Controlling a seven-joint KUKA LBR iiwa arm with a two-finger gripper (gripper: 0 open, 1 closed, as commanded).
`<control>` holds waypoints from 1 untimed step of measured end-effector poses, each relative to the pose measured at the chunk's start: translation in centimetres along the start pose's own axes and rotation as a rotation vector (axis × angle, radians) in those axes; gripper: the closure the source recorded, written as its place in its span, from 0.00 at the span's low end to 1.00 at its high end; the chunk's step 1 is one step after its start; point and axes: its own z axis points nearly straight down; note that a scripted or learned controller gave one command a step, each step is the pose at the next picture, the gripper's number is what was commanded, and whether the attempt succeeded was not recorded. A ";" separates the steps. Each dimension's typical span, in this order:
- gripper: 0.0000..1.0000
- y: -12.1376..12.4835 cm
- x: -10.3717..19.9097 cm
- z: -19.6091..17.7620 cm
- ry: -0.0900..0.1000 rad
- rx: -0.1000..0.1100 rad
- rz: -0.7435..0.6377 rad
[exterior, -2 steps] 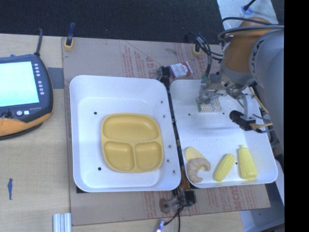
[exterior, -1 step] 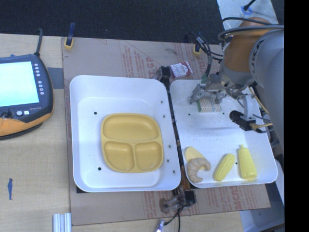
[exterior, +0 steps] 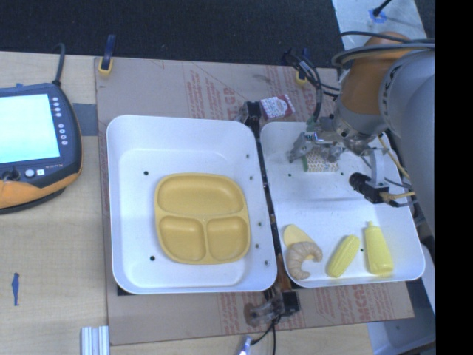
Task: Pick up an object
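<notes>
We see four pickable things along the near edge of the right bin [exterior: 414, 268]. A pale croissant [exterior: 303, 258] curls at its near left corner, touching a yellow wedge [exterior: 295, 234] just behind it. Toward the bin's middle lies a corn cob [exterior: 343, 256], tilted; beside it, a yellow bottle [exterior: 378, 248] lies lengthwise.
</notes>
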 end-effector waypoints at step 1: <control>1.00 0.1 -0.2 -1.2 -0.001 -0.002 -0.001</control>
